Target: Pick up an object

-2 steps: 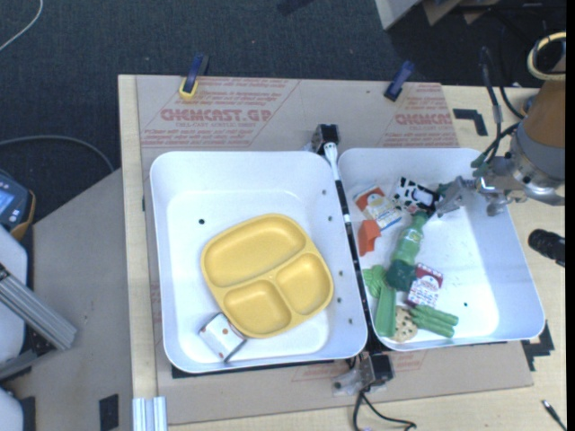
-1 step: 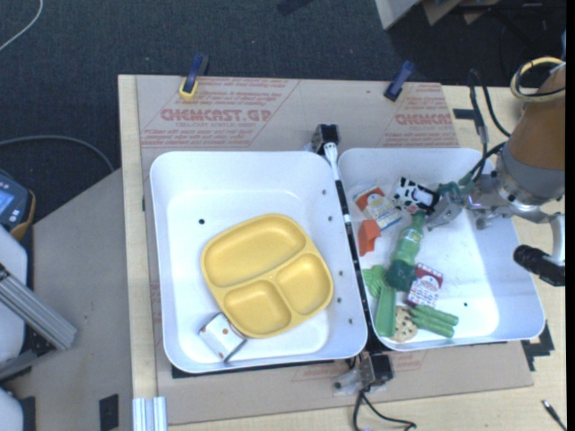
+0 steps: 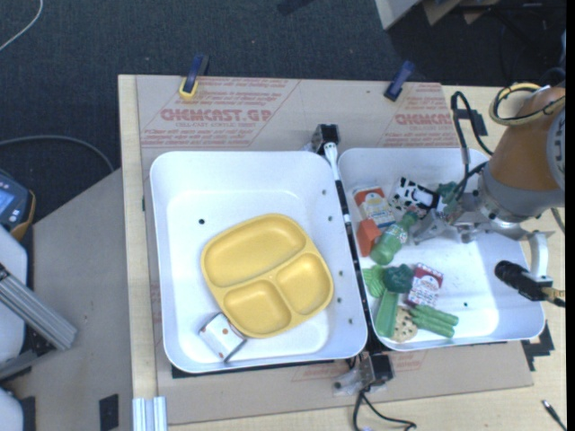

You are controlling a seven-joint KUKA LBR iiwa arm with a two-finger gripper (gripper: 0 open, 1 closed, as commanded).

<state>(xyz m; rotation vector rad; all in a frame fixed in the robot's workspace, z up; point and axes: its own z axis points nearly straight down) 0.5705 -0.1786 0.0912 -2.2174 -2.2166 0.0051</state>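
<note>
You are looking down on the surface (image 3: 269, 110) with its two white bins side by side. In the left bin (image 3: 175, 241) a yellow divided plate (image 3: 267, 275) lies near the middle, and a small white card or packet (image 3: 218, 337) sits just beside its lower left edge. The right bin (image 3: 476, 317) holds the clutter you can pick from: a black-and-white patterned toy (image 3: 414, 192) near the far wall, a white packet with an orange picture (image 3: 373, 204), an orange-red piece (image 3: 367, 236), a green bottle (image 3: 391, 243), a red-and-white packet (image 3: 425, 286), and green vegetable-like pieces (image 3: 435, 320) beside a spotted cracker (image 3: 403, 329) at the near edge. The arm (image 3: 526, 164) reaches in from the right over this bin, and the pincer (image 3: 429, 224) appears to sit low just beside the green bottle and the patterned toy. You cannot tell how far it is open, since it blurs into the objects, and nothing shows held in it.
</note>
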